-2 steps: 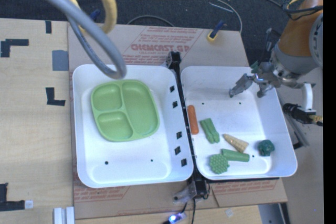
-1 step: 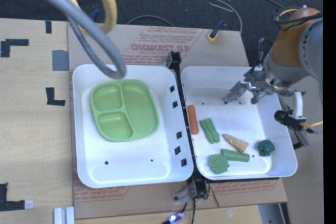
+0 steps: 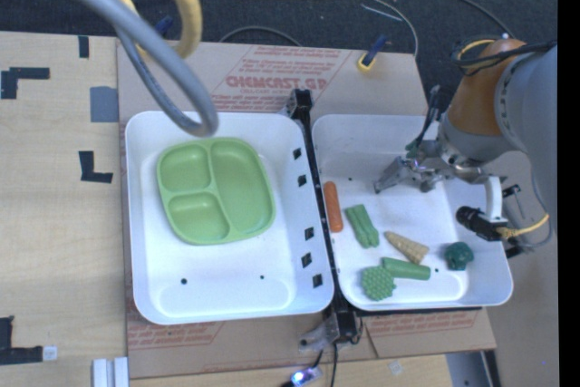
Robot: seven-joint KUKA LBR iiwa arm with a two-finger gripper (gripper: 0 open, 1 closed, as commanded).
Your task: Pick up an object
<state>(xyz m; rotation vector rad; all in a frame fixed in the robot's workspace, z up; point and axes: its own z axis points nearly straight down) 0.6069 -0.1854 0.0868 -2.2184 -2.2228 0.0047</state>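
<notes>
Gripper [image 3: 405, 176] is seen low over the right bin [image 3: 381, 136], fingers spread, nothing pinched between them. Toys are scattered below it in the view: orange carrot [image 3: 333, 206], green pod [image 3: 362, 226], cone [image 3: 406, 245], green brush [image 3: 391, 275]. The pod lies nearest, below-left, its long axis running slantwise up-left to down-right.

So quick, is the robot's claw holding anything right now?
Gripper: above the right bin, nothing seen between its fingers; open or shut cannot be told.
</notes>
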